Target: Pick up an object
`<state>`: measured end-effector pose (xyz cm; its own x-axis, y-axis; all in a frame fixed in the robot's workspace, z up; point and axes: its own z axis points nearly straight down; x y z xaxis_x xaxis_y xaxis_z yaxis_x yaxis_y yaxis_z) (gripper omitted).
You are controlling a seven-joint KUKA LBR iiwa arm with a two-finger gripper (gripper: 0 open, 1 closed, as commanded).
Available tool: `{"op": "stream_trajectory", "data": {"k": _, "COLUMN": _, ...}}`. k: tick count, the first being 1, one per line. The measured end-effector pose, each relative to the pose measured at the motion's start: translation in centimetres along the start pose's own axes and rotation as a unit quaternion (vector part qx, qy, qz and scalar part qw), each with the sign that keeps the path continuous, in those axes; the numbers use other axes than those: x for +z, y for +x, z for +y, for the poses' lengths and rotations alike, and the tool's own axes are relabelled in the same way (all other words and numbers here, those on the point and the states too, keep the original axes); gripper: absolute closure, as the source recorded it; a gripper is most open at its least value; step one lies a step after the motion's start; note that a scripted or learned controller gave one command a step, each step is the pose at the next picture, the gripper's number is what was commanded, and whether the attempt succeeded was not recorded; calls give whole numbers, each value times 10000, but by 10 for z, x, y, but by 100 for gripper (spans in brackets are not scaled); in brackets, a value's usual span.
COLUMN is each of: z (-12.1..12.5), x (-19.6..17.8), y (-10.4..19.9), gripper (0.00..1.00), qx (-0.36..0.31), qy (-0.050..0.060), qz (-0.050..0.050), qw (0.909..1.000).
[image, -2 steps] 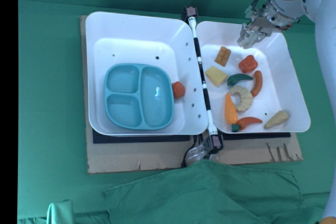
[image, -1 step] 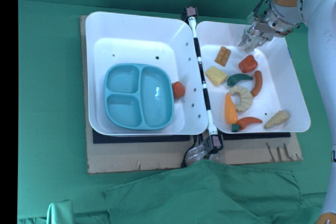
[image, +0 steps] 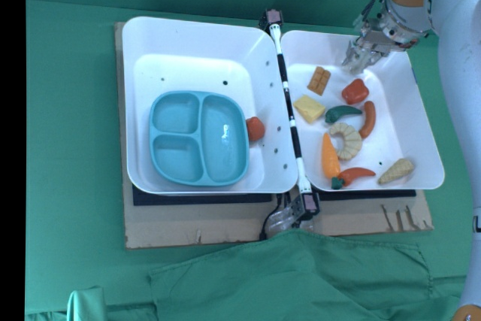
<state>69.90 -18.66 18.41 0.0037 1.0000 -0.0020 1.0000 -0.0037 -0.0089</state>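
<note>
From the fixed camera above the bench, the grey arm with its orange band reached in from the right, its gripper (image: 358,60) hanging over the far side of the right-hand bin (image: 421,105); it carried nothing between its fingers, though whether they stood apart or closed could not be made out at this angle.

Just below the gripper and nearest to it lay a red pepper (image: 355,92), the likeliest thing for the pick; beside it to the left sat a brown waffle piece (image: 319,80), and a yellow cheese wedge (image: 309,108) lay a little nearer the camera; a dark green chilli (image: 343,113) and a sausage (image: 367,119) lay close together mid-bin; a curled shrimp (image: 346,140), a carrot (image: 329,157), a small red chilli (image: 352,176) and a pale cone-shaped piece (image: 396,171) crowded the near side.

The pieces looked like toy food, by appearance light, stiff and smooth; the pepper, rounded and glossy, seemed apt to squirt out of a narrow pinch, so a hold across its broad middle looked soundest; it appeared hardy rather than fragile.

In the left-hand bin (image: 150,37) rested a blue divided plate (image: 199,137), with a small red-orange piece (image: 255,128) touching its right edge, well apart from the gripper; a striped bar (image: 288,101) ran between the two bins.
</note>
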Motion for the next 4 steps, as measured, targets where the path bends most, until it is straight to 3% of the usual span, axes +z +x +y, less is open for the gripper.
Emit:
{"op": "stream_trajectory", "data": {"k": 1, "z": 0, "x": 0, "y": -1, "gripper": 100, "qx": -7, "qy": 4, "qz": 9, "qw": 10000}}
{"op": "stream_trajectory", "data": {"k": 2, "z": -13, "x": -6, "y": 15, "gripper": 100, "qx": -6, "qy": -60, "qz": -7, "qw": 10000}}
{"op": "stream_trajectory", "data": {"k": 3, "z": 1, "x": 0, "y": 7, "gripper": 100, "qx": -19, "qy": 13, "qz": 34, "qw": 10000}}
{"op": "stream_trajectory", "data": {"k": 4, "z": 1, "x": -13, "y": 7, "gripper": 100, "qx": -5, "qy": -3, "qz": 23, "qw": 10000}}
